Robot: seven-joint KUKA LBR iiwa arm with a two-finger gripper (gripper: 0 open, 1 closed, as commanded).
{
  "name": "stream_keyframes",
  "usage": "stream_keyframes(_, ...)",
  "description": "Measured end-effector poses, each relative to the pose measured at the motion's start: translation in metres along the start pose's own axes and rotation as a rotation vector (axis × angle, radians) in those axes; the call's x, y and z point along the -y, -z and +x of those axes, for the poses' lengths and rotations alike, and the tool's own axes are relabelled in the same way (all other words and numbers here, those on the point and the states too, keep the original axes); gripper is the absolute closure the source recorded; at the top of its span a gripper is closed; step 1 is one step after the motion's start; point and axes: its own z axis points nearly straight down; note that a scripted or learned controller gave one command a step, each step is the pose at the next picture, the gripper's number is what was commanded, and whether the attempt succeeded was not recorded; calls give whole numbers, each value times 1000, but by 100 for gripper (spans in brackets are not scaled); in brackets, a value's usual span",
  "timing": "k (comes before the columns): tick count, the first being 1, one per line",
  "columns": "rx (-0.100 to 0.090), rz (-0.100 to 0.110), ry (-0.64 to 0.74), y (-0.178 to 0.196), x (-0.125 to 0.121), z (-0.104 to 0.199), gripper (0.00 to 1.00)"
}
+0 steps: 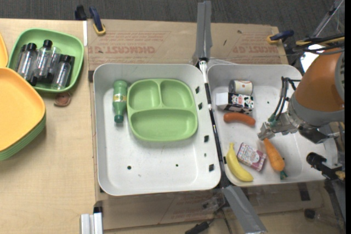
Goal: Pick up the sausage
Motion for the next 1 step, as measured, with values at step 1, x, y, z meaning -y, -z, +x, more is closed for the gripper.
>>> stream_keyframes(1, 2, 0, 33, 91, -74, 57, 100)
